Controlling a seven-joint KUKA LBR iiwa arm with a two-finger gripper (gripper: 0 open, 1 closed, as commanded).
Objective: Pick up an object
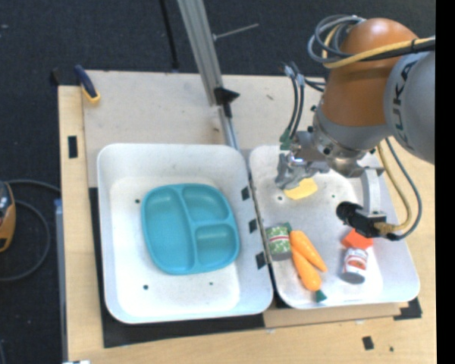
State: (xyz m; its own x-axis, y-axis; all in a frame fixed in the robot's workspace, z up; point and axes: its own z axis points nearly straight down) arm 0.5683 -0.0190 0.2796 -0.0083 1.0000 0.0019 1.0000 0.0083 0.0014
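Observation:
My gripper (290,174) hangs low over the back left part of the right bin (394,279). Just to its right and slightly nearer lies a small yellow piece (302,190), which seems to touch the gripper's tip or sit right beside it. Nearer the front of the same bin lie a small can with a green label (278,241), two orange carrots (307,258) and a small bottle with an orange cap (356,258). Nothing is visibly lifted off the bin floor.
The left bin (121,294) holds a teal divided plate (189,227). A slanted aluminium post (205,51) rises behind the bins. Cables and a black fitting (356,214) hang from the arm over the right bin's middle.

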